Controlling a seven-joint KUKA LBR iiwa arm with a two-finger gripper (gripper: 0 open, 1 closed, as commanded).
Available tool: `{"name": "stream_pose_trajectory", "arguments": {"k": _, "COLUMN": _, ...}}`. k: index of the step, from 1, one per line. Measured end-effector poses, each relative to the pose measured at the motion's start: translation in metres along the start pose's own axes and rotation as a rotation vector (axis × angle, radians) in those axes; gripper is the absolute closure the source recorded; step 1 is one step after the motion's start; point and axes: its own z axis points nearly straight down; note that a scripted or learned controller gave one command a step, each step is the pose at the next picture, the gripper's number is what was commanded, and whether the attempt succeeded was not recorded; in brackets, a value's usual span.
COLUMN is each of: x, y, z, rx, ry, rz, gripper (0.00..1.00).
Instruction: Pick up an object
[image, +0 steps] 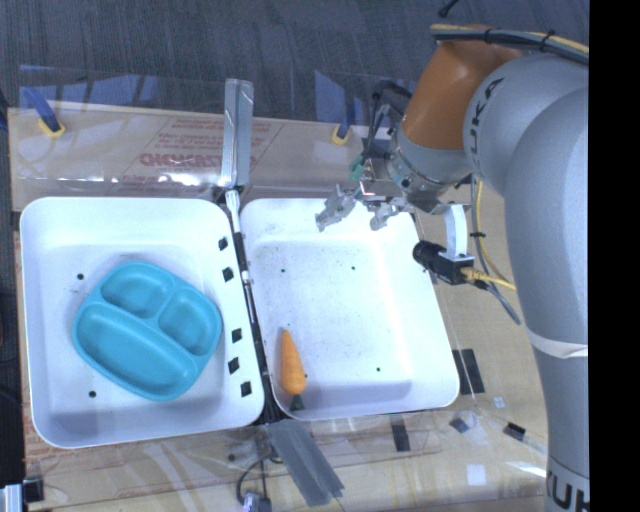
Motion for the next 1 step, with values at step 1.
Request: {"name": "stream_pose_trajectory", "arguments": {"k": 1, "x": 0.0018, "y": -0.0829, "z": 0.1332, "rx": 0.005, "ry": 0.001, "rz": 0.0, "gripper": 0.0}}
